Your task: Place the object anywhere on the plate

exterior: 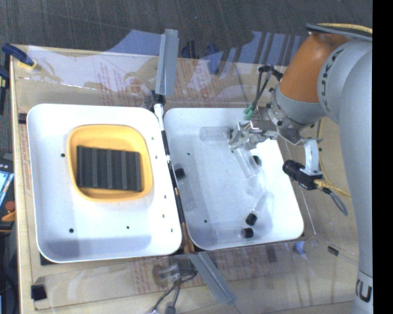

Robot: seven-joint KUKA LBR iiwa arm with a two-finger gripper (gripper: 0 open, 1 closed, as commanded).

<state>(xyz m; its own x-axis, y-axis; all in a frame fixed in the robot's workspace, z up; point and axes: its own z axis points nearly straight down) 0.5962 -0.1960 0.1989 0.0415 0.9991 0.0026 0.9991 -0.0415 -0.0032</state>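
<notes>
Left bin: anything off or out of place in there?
Nothing stands out. The yellow plate lies flat in the left bin, square to its walls, with a dark ridged slab on its middle. The claw is over the right bin.

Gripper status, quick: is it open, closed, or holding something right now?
Gripper: over the right bin, near its upper edge; cannot be told whether it is open or closed, and nothing can be made out between its fingers.
</notes>
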